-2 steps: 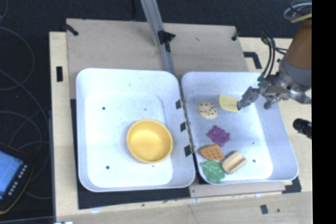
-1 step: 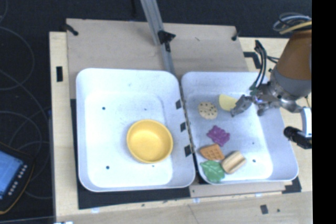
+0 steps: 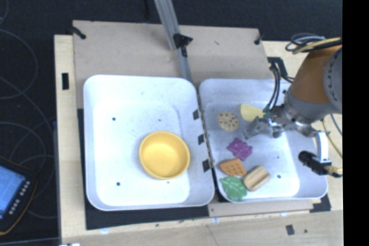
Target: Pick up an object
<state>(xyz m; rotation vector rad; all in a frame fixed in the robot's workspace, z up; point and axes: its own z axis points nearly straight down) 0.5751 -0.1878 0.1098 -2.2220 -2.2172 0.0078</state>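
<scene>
My gripper [image 3: 258,125] hangs low over the middle of the right bin [image 3: 288,184]. It is just below a pale yellow piece [image 3: 249,112] and may be touching it. A round speckled cookie [image 3: 228,120] lies to its left. A purple block [image 3: 239,148] sits just below and left of the gripper. Along the bin's front edge lie an orange waffle piece [image 3: 232,167], a green piece [image 3: 233,187] and a tan bread roll [image 3: 256,177]. I see nothing held.
The left bin [image 3: 109,101] holds a yellow bowl [image 3: 164,154]. A grey metal pole [image 3: 164,3] slants down to the gap between the bins. The arm's orange band [image 3: 314,75] is over the right bin's far right corner.
</scene>
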